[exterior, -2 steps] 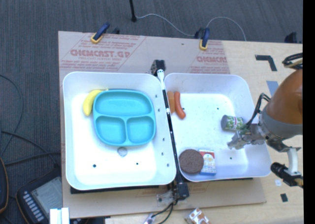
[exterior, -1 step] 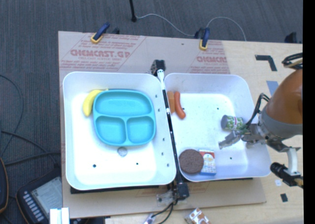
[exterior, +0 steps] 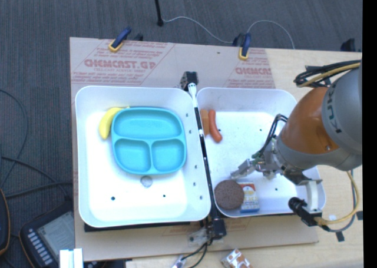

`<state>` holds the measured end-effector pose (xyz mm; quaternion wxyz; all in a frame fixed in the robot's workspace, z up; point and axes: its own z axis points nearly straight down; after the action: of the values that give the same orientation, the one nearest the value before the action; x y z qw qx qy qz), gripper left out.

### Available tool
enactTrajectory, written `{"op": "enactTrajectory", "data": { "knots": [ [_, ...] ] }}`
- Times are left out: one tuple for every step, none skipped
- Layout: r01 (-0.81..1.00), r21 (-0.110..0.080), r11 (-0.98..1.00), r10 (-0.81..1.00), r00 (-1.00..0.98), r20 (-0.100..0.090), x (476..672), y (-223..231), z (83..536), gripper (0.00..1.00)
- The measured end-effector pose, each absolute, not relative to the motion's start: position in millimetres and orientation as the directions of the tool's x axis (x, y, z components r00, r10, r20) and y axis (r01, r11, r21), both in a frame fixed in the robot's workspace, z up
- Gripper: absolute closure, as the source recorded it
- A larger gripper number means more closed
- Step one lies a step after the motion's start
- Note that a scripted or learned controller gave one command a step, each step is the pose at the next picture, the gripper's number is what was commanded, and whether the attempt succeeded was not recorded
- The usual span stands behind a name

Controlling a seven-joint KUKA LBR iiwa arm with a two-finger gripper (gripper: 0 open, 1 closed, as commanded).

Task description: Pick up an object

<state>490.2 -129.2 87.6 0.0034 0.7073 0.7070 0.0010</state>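
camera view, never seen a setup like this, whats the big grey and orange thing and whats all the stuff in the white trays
That is a robot arm, reaching in from the right. One camera looks down on the bench from above, at a slant. The arm's pincer hangs over the right bin, close above a brown round patty and a small carton; nothing shows between its fingers. A hot dog lies near that bin's left wall. The left bin holds a blue divided plate and, beside it, a banana.
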Motion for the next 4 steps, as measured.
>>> {"op": "enactTrajectory", "data": {
  "knots": [
    [1.000,0.009,-0.001,1.000,0.001,-0.004,491.4,-129.4,98.2,1.00],
    [1.000,0.000,0.002,1.000,-0.002,0.000,499.7,-52.1,184.5,1.00],
    [1.000,-0.001,0.001,1.000,-0.001,0.000,499.4,-52.7,184.2,0.00],
    [1.000,-0.002,-0.001,1.000,0.001,-0.002,528.2,-133.4,124.1,0.00]
  ]
}}
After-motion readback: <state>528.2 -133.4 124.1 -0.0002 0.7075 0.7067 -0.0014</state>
